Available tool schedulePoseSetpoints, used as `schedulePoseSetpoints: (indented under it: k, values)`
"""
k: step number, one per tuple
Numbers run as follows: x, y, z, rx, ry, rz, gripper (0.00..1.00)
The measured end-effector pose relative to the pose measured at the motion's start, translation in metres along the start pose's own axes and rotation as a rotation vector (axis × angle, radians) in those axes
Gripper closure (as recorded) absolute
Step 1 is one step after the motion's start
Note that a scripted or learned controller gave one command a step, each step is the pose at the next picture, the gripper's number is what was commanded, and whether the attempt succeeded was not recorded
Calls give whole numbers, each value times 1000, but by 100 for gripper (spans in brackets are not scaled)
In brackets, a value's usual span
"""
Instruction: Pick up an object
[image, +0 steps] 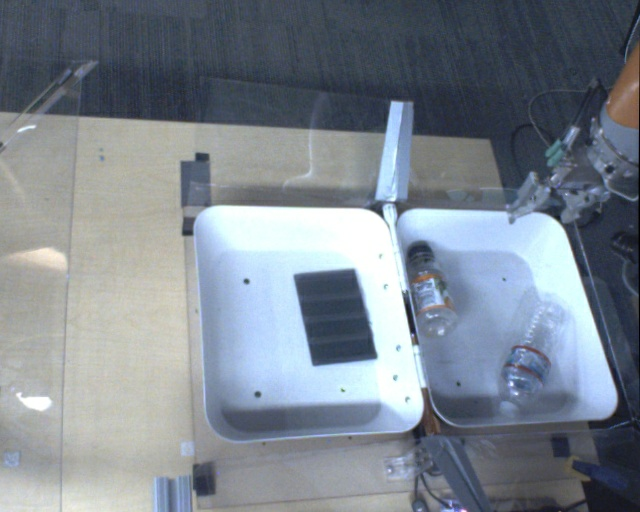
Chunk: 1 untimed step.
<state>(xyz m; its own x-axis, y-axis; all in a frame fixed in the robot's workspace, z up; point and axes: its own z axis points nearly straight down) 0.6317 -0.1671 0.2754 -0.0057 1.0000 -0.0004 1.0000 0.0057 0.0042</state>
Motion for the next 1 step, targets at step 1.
schedulePoseSetpoints:
  k: [1]
  values:
    - [-6, -70, 99, 1, 0, -18, 0]
